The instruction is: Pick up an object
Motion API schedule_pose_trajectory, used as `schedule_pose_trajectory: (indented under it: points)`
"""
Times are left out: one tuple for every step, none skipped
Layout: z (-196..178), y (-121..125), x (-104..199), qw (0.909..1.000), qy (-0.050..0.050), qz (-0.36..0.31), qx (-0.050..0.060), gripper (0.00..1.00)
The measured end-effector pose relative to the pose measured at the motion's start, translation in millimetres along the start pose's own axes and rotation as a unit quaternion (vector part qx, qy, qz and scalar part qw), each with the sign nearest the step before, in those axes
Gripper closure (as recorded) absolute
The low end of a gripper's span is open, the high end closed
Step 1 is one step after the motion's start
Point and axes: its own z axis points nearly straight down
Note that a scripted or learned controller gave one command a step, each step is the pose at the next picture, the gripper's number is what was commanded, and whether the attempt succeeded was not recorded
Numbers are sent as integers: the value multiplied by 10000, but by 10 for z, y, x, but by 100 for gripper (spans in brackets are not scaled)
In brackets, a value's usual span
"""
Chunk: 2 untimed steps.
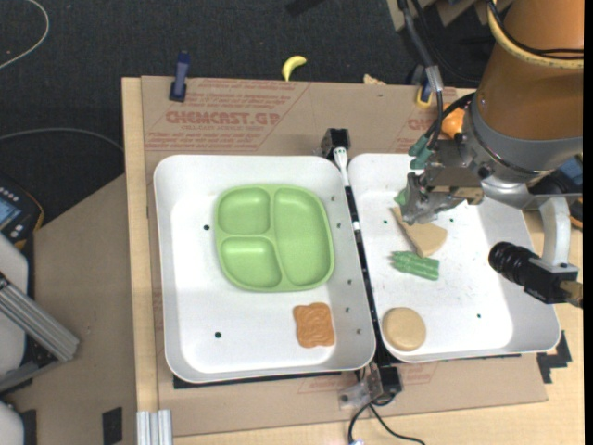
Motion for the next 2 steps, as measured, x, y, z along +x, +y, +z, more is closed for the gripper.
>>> schedule_pose_trajectory:
  points:
    - [-891,1,-660,10000,-13,48,-84,100]
    - [78,271,-231,10000,-1,-7,32,100]
